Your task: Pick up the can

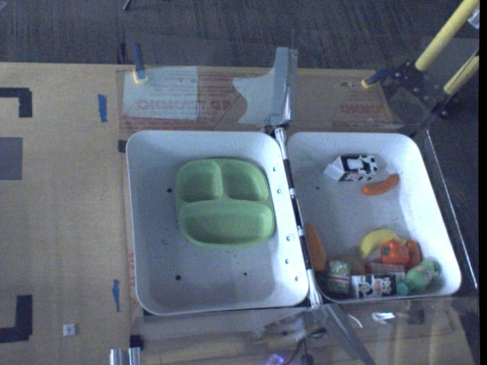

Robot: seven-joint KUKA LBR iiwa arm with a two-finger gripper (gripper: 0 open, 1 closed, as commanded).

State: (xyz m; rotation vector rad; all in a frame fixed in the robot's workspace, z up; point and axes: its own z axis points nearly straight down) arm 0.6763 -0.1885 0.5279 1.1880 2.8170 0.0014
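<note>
You've got 1 can [338,274], in the right bin [426,166], just below-left of the banana [378,241], by the front wall. It looks upright w/ long axis approx vertical, but it's too small to be sure. Counts: 2 bins, 1 banana, 2 cow-print cartons (one [352,167] well above banana, one [374,285] just below it). 1 green plate [224,201] in the left bin [152,265], far left of banana. Gripper open or closed: can't tell.

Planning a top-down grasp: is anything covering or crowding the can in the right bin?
Nothing lies on top of the can. It is hemmed in, though: a carrot at the view's left, a black-and-white carton at its right, the bin wall just below.
</note>
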